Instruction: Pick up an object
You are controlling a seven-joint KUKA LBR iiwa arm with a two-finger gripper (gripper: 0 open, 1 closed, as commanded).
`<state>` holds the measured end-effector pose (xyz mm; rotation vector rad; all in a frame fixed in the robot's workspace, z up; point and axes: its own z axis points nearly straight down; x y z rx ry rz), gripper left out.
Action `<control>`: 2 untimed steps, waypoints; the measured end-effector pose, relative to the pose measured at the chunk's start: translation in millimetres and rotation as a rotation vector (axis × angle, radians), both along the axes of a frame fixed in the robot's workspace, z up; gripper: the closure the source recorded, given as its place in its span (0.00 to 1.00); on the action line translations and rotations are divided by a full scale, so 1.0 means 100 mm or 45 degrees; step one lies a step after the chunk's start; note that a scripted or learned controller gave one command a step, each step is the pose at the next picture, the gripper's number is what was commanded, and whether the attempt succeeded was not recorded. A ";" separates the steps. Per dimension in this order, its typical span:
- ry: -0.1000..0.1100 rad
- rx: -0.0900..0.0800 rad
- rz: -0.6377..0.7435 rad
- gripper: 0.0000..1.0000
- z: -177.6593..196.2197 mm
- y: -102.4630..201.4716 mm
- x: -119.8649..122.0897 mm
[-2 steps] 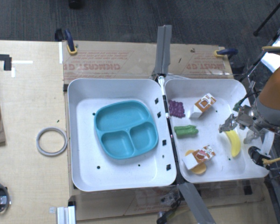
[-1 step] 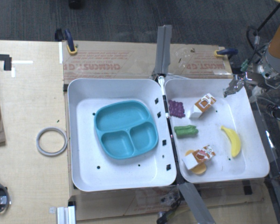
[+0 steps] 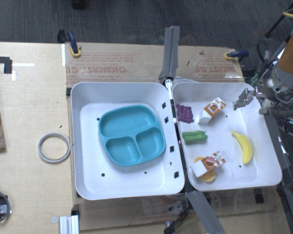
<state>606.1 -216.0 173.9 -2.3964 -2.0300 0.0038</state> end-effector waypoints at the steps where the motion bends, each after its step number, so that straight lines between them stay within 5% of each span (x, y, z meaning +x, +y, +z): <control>1: 0.000 0.002 0.131 0.00 -0.57 0.18 -0.67; 2: 0.001 0.003 0.061 0.00 -0.83 0.11 -1.07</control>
